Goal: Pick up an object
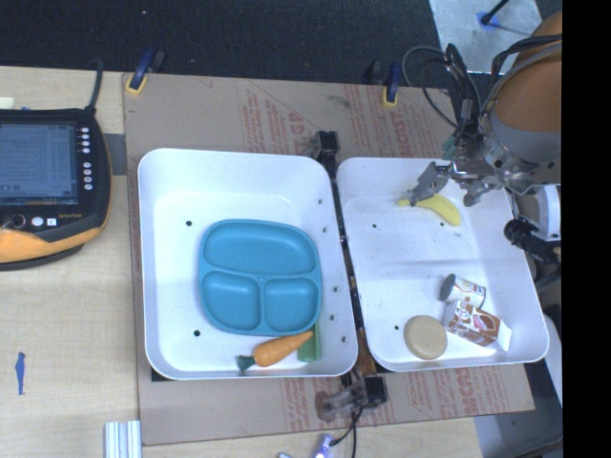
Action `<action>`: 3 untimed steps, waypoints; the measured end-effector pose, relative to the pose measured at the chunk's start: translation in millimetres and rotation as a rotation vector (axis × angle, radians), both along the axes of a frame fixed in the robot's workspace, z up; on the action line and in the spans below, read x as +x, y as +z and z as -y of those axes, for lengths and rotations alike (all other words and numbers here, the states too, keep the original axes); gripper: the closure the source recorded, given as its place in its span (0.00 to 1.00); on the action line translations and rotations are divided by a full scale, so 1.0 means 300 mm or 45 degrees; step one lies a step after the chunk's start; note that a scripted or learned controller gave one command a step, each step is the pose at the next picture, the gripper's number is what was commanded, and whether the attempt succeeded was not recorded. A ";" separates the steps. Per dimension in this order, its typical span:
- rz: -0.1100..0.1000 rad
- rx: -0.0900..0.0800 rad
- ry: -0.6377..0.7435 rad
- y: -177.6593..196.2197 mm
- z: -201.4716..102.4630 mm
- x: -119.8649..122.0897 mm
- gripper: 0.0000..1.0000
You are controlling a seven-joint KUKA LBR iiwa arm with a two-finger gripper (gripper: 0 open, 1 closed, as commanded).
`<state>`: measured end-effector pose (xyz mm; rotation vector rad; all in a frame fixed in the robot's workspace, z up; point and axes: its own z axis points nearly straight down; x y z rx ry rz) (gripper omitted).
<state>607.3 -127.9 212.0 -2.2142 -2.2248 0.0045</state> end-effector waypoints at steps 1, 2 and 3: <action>-0.001 -0.003 0.000 -0.165 0.154 -0.031 0.00; -0.001 -0.002 0.000 -0.403 0.140 0.161 0.00; -0.001 -0.002 0.003 -0.401 0.055 0.086 0.00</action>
